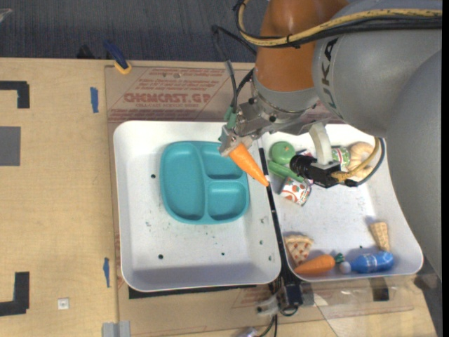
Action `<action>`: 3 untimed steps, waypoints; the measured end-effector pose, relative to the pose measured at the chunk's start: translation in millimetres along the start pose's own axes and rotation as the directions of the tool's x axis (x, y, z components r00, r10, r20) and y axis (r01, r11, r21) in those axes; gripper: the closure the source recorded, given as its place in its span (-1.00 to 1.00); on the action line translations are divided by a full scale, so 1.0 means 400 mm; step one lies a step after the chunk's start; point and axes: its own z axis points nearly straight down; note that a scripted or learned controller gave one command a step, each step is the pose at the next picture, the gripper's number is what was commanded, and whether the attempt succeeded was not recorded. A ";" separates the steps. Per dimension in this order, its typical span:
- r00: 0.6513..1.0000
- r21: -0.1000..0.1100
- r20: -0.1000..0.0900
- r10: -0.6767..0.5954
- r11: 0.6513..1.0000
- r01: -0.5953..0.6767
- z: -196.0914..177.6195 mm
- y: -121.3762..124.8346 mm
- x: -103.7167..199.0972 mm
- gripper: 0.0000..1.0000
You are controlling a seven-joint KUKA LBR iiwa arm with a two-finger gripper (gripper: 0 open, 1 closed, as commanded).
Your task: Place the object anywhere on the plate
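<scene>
**A:** Camera view, starting from the left: where's the target?

**B:** The teal plastic divided plate (203, 182) lies in the left shallow white bin (137, 209), bare.

**A:** And the object?

**B:** The orange plastic toy carrot (248, 163) hangs tilted over the plate's upper right corner, thick end pinched between the fingers of the two-finger gripper (230, 140), tip pointing toward the divider.

**A:** Why there?

**B:** Likely carried over from the right white bin (403, 220), where the other toys sit, for release onto the plate.
</scene>
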 end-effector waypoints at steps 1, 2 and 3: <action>0.986 0.002 0.000 0.167 0.986 -0.167 -0.032 0.109 0.059 1.00; 0.986 0.003 0.000 0.167 0.986 -0.167 -0.032 0.109 0.059 -1.00; 0.987 -0.002 0.003 0.163 0.987 -0.163 -0.060 0.112 0.062 1.00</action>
